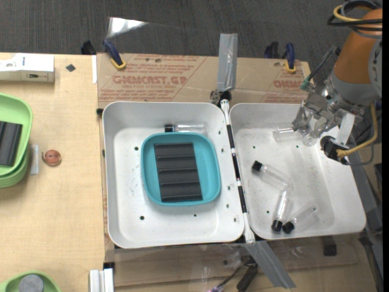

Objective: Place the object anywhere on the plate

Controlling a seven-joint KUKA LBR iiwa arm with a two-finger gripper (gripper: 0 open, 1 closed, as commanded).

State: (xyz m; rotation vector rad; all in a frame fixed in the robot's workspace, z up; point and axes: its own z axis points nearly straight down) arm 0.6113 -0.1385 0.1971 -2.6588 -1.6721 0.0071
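In the camera view, the task looks barely begun: the teal plate (180,168) in the left bin (121,163) carries only a black ridged insert (177,171), no vial. The gripper (313,126) hovers over the right bin's (340,215) upper right. A clear vial (284,133) lies just left of it, apparently not held. Three capped vials (271,173) lie lower.

A teal plate (180,169) carrying a black ribbed insert (177,170) lies in a white bin (121,181). The second white bin (340,205) contains clear vials (269,172) with black caps. The table (55,224) is pale wood; brown cardboard (164,78) bears red lettering. The arm (358,53) is grey and orange.
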